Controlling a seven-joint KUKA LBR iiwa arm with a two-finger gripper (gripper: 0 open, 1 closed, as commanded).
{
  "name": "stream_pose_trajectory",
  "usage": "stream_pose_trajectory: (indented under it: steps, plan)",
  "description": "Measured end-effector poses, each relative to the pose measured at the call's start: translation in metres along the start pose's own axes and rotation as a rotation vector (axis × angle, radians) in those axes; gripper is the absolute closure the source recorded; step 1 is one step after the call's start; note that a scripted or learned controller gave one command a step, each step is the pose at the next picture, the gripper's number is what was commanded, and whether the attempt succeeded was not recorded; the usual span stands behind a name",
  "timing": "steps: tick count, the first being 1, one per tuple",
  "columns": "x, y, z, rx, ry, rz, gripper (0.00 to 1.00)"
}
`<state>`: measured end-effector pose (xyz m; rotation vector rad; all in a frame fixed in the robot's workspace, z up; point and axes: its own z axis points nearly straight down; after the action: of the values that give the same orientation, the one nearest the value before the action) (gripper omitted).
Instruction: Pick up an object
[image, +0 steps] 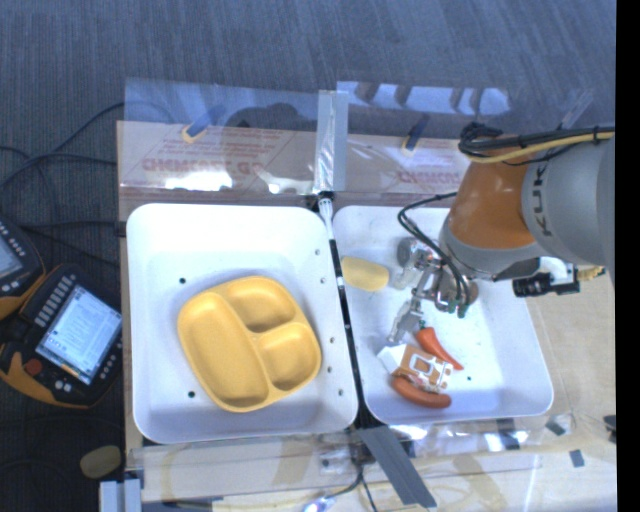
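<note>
Hovering low in the right bin (520, 400) over the orange carrot (436, 344), the gripper (412, 322), whose opening cannot be made out, may nudge the crowded neighbouring hot dog (420, 392) and close on nothing.

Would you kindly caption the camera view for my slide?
The tool hovers above small orange items in the right bin; a yellow divided plate fills the left bin.

Hidden and cropped parts around the two bins

The arm (545, 205) ran off the right edge, its base unseen; it covered part of the right bin (520, 340). The gripper (425, 300) was too blurred to read, and the handheld controller (55, 330) was cropped at left.
</note>
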<state>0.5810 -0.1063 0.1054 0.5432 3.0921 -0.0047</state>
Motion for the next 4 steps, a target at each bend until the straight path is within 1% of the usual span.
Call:
stream_pose_trajectory:
  steps: [1, 2, 3, 4]
  plan:
    - [0.000, 0.001, -0.009, 0.003, -0.001, -0.002, 1.00]
    - [0.001, 0.027, -0.139, -0.001, -0.001, 0.135, 1.00]
    - [0.059, -0.003, -0.164, -0.001, 0.001, -0.071, 1.00]
    - [0.088, -0.038, -0.128, -0.002, 0.001, -0.269, 1.00]
